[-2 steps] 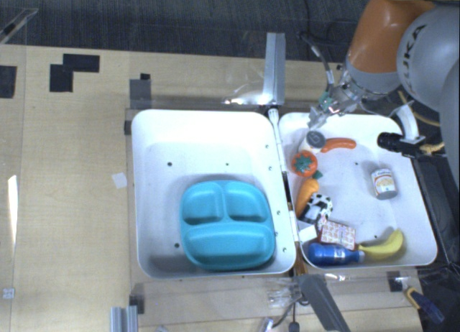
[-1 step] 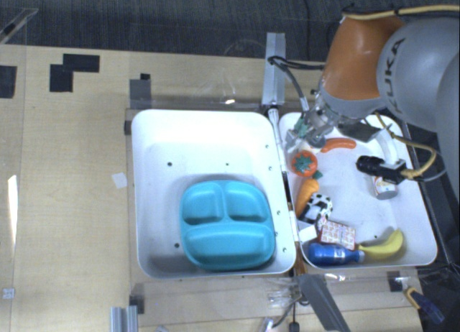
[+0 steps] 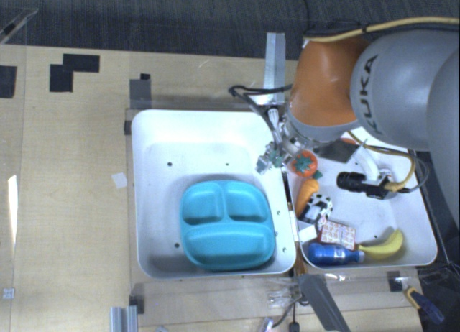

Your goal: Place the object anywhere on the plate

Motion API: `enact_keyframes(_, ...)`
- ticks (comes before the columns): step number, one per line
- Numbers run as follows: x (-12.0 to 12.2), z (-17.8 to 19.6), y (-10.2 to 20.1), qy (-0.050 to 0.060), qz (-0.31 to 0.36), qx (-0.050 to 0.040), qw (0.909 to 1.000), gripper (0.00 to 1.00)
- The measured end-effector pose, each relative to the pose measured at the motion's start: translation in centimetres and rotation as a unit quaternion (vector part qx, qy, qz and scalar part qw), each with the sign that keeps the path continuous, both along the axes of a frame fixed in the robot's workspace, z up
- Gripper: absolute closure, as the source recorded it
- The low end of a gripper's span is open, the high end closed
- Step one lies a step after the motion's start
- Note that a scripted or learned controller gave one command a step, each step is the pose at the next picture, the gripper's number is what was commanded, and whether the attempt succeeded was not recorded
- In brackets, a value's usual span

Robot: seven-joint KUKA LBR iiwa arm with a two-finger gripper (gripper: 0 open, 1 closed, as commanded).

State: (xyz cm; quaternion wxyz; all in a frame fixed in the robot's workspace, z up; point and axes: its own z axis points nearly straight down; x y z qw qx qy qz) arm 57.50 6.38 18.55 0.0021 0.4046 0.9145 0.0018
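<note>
A blue plate (image 3: 226, 223) with three compartments lies in the front half of the left bin (image 3: 154, 180), and nothing rests on it. My gripper (image 3: 273, 154) hangs over the divider between the two bins, just above and behind the plate's far right corner. A small greenish bit shows at its tip, and I cannot tell whether that is a held object. The grey arm with its orange band comes in from the upper right and hides the back of the right bin.
The right bin (image 3: 410, 215) holds an orange carrot (image 3: 307, 192), a red-orange round thing (image 3: 305, 163), a black-and-white item (image 3: 316, 208), a patterned packet (image 3: 336, 234), a blue bottle (image 3: 330, 254) and a banana (image 3: 382, 246).
</note>
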Motion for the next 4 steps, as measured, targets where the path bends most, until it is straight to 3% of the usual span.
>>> enact_keyframes(1, 1.0, 8.3, -1.9, -0.002, 0.04, -0.0003, 0.9992, 1.0)
enact_keyframes(2, -5.9, 2.7, 8.8, 0.001, -0.013, 0.0, 0.9999, 1.0)
enact_keyframes(3, -4.2, 0.8, 6.2, 0.001, -0.051, 0.0003, 0.9987, 1.0)
enact_keyframes(4, -7.5, 5.6, 0.0, -0.001, -0.052, 0.0002, 0.9986, 1.0)
